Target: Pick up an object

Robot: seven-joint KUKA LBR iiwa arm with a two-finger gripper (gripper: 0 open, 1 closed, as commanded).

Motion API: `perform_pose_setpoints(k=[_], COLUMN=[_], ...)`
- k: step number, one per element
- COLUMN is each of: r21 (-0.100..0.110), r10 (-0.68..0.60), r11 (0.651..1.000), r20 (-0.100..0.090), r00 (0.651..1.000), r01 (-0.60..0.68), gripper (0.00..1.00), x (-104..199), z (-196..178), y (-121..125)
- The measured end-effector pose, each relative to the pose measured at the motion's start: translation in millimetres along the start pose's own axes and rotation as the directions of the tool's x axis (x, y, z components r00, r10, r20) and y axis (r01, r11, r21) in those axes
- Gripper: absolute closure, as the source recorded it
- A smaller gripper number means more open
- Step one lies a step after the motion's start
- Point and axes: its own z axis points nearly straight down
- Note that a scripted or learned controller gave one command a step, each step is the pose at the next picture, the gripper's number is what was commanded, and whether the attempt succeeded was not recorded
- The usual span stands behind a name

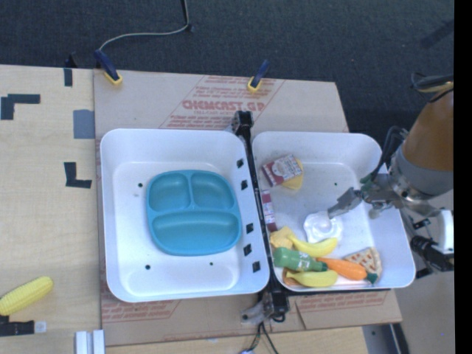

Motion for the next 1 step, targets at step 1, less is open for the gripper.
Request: perform_pose_setpoints(k=[1], r21=[0.0], r10=[-0.002], r11=[1.0], r20=[0.0], r00=[1.0], r01=[0.002], gripper=[0.0], x=[60.0], z=[67.6], y=[74.8])
